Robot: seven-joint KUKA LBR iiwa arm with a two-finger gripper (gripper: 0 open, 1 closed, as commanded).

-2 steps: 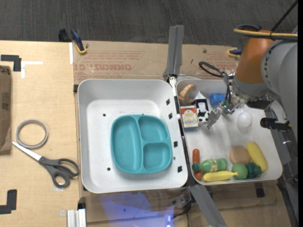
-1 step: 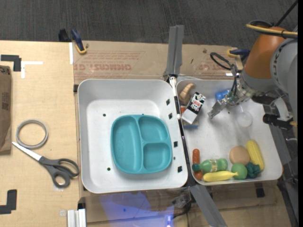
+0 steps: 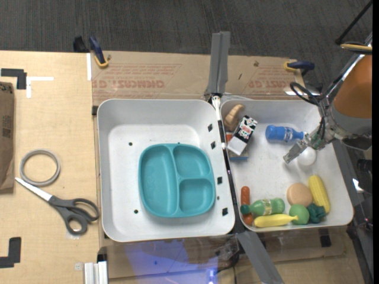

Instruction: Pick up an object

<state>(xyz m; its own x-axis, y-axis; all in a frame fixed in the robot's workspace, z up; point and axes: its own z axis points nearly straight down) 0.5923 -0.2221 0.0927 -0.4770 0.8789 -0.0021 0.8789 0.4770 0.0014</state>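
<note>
The right bin (image 3: 340,158) holds several toys. A blue bottle (image 3: 283,134) lies near its middle, with a white ball (image 3: 307,157) just to its lower right. My gripper (image 3: 302,148) hangs low over the bin, right above the white ball and beside the bottle's cap end. Along the near wall lie a yellow corn cob (image 3: 318,193), a peach-coloured ball (image 3: 299,194), a green bottle (image 3: 266,206), a yellow banana (image 3: 275,220) and an orange carrot (image 3: 245,194). A black-and-white box (image 3: 244,132) and a brown bread piece (image 3: 234,114) sit at the far left corner.
The left bin (image 3: 112,158) holds a teal divided plate (image 3: 176,179). On the bench to the left lie scissors (image 3: 65,205) and a tape roll (image 3: 39,166). A grey divider bar (image 3: 219,64) runs between the bins at the back.
</note>
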